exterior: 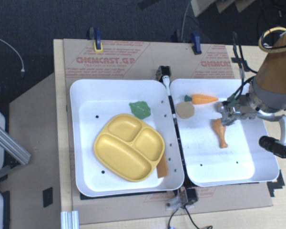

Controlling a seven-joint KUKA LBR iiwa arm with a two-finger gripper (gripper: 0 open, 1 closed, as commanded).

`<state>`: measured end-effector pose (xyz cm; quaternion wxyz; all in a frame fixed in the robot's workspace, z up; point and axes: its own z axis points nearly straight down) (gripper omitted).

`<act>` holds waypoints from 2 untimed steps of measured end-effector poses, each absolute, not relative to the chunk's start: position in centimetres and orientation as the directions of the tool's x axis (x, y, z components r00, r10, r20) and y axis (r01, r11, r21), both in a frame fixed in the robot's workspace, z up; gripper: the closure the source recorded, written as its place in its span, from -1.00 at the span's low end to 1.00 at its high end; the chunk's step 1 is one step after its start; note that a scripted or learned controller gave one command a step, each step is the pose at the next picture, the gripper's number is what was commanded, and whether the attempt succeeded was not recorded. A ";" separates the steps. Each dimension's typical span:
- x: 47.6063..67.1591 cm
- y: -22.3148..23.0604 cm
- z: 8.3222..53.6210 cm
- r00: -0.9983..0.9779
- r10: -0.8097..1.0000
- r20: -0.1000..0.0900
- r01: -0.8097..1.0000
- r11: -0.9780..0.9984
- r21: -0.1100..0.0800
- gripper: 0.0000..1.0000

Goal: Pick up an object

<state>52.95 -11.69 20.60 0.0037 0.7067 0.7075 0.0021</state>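
In the right bin [243, 173] lie an orange carrot [204, 99] with a green tip, a round tan disc [185, 110] and a tan drumstick-shaped piece [220, 134]. My gripper [230, 113] hangs at the upper right of that bin, just above the top end of the drumstick piece and to the right of the carrot. Its metal parts hide the piece's upper end, and I cannot make out any contact. The left bin [81, 128] holds a yellow divided plate [128, 147], a green leaf-like piece [141, 109] and a small brown piece [162, 169] by the plate's lower right edge.
The grey arm with its orange band [276, 66] comes in over the right bin's right rim. A black fitting [274, 146] sticks out at the right edge. Clamps [97, 38] hold the cardboard base at the back. A cable connector [164, 73] sits between the bins.
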 end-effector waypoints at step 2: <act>54.5 -6.1 25.2 -0.006 1.000 0.001 1.000 0.006 0.003 1.00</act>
